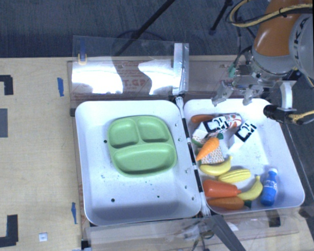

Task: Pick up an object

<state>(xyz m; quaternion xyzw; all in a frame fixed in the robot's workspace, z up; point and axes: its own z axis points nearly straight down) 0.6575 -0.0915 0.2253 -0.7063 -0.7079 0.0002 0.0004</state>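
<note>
Approach stage, no object yet picked. The grey two-finger gripper [233, 96] hangs over the far rim of the right shallow white bin [286, 159], fingers spread and holding nothing. Candidate objects, such as the yellow plastic banana [216, 169], crowd the bin's left side; the next move probably requires descending over one.

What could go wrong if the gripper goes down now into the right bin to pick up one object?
The toys in the right bin lie packed and overlapping: the carrot rests against a banana, so the fingers may catch two things or slip off. The gripper hangs near the bin's far rim and could strike it. The blue bottle lies close to the near wall, leaving little room.
</note>
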